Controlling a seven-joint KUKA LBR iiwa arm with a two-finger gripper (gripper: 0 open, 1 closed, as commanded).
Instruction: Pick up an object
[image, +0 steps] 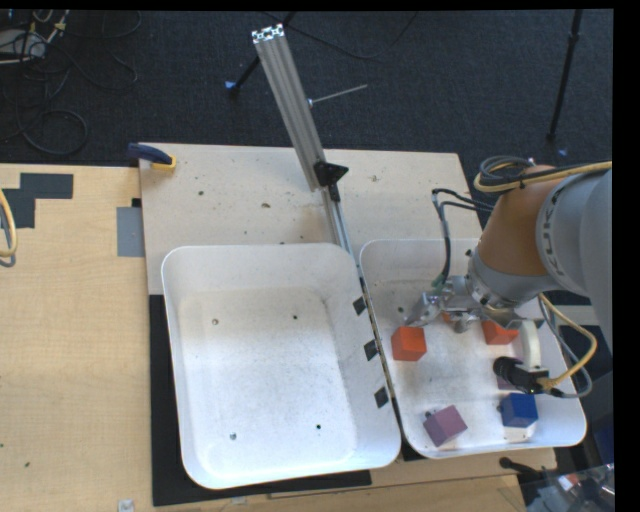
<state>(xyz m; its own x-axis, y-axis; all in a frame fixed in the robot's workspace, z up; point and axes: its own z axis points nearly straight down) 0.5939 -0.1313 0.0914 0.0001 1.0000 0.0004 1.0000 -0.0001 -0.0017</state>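
Left bin (200, 300) has no blocks. In the right bin (420, 262), going left to right: orange block (408, 343), purple block (445, 424) near the front wall, claw (450, 310), second orange block (499, 332) partly under the wrist, blue block (519, 409). Nearest target, I'd say: first orange block, just left of and below the claw. Can't tell claw opening; nothing visibly held.

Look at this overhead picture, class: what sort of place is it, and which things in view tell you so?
Most likely a robotics lab or test bench. A grey and orange robot arm reaches over two shallow white bins, one holding small coloured blocks such as an orange one. Loose cables and a stand lie on the dark carpet behind.
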